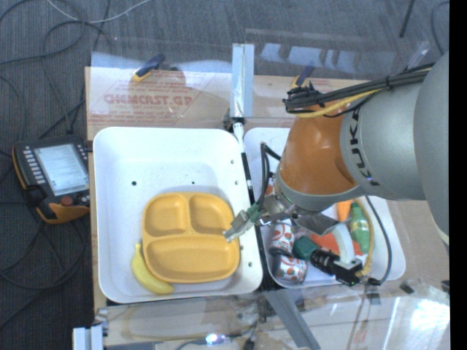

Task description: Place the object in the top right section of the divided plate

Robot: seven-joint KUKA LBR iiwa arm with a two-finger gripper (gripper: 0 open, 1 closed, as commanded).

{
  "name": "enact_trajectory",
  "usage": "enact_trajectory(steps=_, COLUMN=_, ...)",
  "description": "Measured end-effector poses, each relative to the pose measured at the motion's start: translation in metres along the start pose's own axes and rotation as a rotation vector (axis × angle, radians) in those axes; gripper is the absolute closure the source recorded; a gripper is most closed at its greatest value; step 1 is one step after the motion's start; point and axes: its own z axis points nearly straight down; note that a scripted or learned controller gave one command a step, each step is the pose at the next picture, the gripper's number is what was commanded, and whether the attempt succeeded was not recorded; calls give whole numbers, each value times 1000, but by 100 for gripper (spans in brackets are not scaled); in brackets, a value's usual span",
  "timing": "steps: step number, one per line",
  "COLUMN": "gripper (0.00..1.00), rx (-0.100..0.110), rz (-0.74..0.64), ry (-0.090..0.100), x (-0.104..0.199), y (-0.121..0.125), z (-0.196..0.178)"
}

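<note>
Over the right rim of the divided plate (191,236), as the camera view showed it, the gripper (241,224) hung at the end of the arm (328,159), and whether it was released or clenched could not be told. What object it was meant to carry could not be told either; a banana (148,271) lay against the plate's lower left edge, across the plate from the gripper. From the gripper, the plate's top right section (211,212) sat just to the left and slightly up, so I judged the move to be short

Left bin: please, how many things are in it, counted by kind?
Divided plate: 1
Banana: 1
Total: 2, both yellow. The tool hovers at the plate's right edge.
</note>
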Motion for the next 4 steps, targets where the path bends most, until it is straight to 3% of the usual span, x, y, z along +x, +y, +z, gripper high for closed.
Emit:
enact_trajectory(steps=1, gripper=0, rx=-23, rz=282, ry=-23, x=17, y=14, z=45)
enact_trajectory(steps=2, gripper=100, rx=-21, rz=311, ry=-50, x=-3, y=9, z=39)
enact_trajectory(steps=3, gripper=100, rx=-23, rz=353, ry=-9, x=-20, y=6, z=48)
enact_trajectory(steps=4, gripper=100, rx=-3, rz=128, ry=-3, x=-70, y=-23, z=-48)
